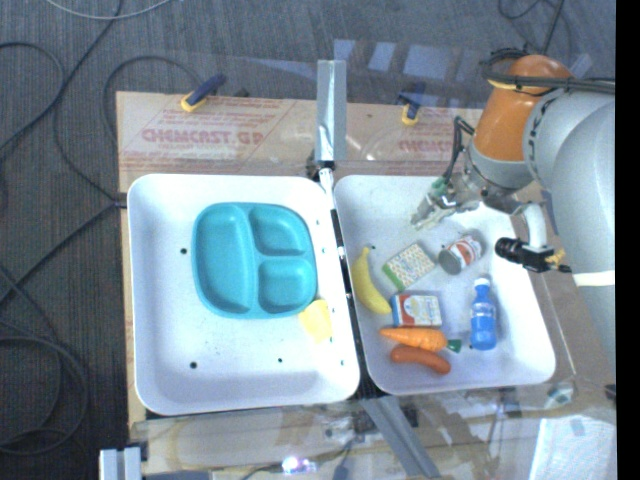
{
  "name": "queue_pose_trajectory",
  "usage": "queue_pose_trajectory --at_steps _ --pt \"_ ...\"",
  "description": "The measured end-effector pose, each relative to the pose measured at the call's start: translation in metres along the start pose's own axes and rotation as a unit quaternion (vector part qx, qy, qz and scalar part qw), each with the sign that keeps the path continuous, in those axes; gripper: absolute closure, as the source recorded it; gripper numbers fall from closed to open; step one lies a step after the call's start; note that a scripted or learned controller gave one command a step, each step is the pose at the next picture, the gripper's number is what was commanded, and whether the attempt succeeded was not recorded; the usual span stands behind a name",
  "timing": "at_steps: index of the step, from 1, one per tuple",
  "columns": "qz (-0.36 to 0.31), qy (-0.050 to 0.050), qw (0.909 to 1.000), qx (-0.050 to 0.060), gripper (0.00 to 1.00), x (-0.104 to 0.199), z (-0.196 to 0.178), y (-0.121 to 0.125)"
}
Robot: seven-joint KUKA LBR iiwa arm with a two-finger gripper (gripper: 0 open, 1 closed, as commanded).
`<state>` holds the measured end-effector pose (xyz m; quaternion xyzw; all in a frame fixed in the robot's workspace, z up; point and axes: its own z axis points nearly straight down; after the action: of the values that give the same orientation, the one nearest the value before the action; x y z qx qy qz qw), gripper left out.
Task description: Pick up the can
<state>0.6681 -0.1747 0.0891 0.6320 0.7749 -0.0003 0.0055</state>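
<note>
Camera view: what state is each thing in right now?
can: lying on its side, right bin, not held
gripper: above the right bin, up-left of the can
blue bottle: lying down
banana: lying at the right bin's left wall
teal tray: flat in left bin

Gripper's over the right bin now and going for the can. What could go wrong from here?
The can lies on its side, so it may roll away when touched. A small box sits right beside it and could get pushed or pinched instead. The gripper hangs above and left of the can, so a straight drop could miss.
</note>
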Motion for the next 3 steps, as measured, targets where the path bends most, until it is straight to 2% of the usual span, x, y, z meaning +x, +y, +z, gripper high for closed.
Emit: queue_pose_trajectory --at_steps 1,2,3 --pt "-0.001 0.001 1.0000 0.000 0.00 0.001 0.001 0.000" --pt "-0.096 0.004 0.9954 0.004 0.00 -0.029 -0.033 -0.006" --pt "-0.034 0.006 0.9994 0.003 0.00 -0.034 -0.004 -0.038"
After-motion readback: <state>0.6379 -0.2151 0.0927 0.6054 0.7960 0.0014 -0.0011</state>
